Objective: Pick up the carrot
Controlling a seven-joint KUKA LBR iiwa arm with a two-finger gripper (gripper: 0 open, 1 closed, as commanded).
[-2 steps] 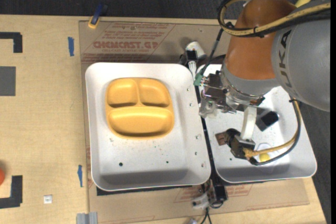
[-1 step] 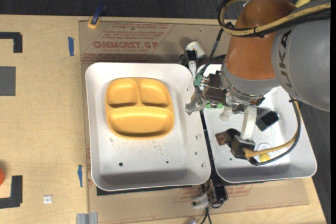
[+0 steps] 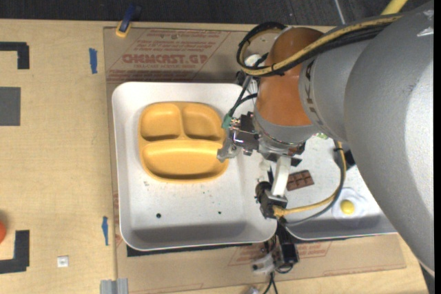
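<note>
right bin (image 3: 372,220) mostly hidden by arm (image 3: 386,93), gripper fingers unclear – arm cut off

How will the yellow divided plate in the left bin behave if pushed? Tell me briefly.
The yellow divided plate looks like rigid moulded plastic, so probably stiff and light. It lies flat and wide, so it should slide rather than tip or roll. The smooth white floor of the left bin likely lets it skid easily.
</note>
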